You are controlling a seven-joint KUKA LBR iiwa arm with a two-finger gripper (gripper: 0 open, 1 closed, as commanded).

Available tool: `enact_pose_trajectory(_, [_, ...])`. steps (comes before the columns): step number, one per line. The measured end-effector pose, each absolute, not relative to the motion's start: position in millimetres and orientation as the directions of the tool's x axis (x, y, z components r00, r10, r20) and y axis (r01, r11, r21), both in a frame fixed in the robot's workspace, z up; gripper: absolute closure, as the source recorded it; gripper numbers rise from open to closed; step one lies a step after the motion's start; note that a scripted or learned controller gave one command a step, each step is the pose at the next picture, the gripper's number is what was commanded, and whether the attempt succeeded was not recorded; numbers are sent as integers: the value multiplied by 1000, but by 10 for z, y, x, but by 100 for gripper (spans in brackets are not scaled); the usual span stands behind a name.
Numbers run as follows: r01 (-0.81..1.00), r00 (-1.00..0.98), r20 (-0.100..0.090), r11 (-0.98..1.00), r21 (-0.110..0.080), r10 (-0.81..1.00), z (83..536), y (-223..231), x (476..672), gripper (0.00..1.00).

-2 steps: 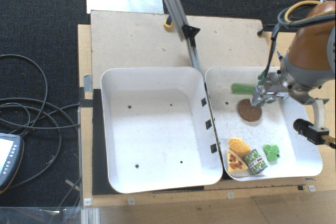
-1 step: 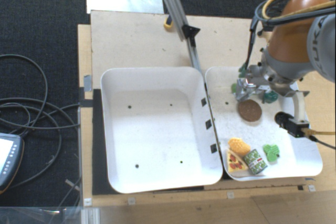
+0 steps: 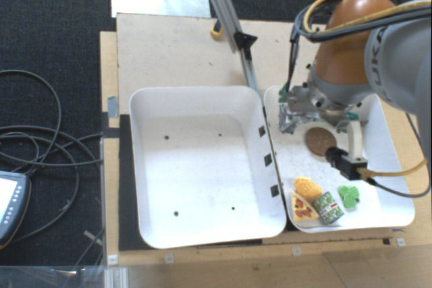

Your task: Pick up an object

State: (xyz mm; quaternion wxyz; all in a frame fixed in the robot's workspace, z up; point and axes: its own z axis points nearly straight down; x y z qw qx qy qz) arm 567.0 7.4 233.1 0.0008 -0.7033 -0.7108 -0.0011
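Observation:
In the right bin (image 3: 395, 211), my gripper (image 3: 290, 119) hangs low at the far left corner under the grey and orange wrist. A brown round disc (image 3: 319, 141) lies just to its right, close to it but apart. Near the bin's front edge sit a yellow corn piece (image 3: 307, 187), a pizza slice (image 3: 303, 208), a green can (image 3: 329, 207) and a small green toy (image 3: 349, 195). Nothing shows held in the gripper.
The left bin (image 3: 145, 165) stands beside the right one, sharing a dividing wall with black marks. A slanted metal pole (image 3: 226, 3) crosses the back of the bench. A black cable plug (image 3: 343, 163) hangs from the arm over the right bin.

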Motion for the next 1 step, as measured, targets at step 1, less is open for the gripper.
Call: enact_pose_trajectory(1, [1000,-12,3,12,3,1000,2384,692,5806,100])
